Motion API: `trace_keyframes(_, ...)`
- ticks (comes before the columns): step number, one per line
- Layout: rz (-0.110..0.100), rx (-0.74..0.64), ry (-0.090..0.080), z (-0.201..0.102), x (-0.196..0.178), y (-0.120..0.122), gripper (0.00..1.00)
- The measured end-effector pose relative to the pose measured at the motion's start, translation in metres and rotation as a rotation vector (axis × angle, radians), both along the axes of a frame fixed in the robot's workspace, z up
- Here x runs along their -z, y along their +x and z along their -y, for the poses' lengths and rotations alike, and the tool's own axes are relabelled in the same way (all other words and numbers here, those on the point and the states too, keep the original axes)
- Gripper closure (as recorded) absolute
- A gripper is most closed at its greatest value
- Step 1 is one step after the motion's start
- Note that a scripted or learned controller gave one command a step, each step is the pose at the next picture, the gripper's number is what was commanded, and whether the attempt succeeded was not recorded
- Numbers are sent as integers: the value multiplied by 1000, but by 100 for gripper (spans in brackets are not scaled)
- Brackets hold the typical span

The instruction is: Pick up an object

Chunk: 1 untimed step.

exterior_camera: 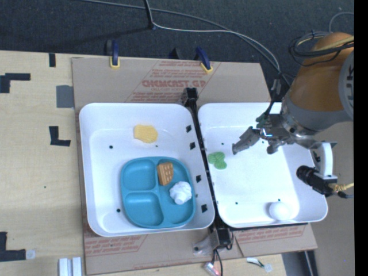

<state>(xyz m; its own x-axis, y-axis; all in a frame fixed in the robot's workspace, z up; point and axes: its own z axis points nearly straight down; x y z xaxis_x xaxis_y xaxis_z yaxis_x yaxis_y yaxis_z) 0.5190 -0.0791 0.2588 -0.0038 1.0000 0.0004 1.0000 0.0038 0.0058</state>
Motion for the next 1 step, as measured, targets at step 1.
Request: trace_keyframes(1, -8, -78, -1, -5, 30, -4, 0)
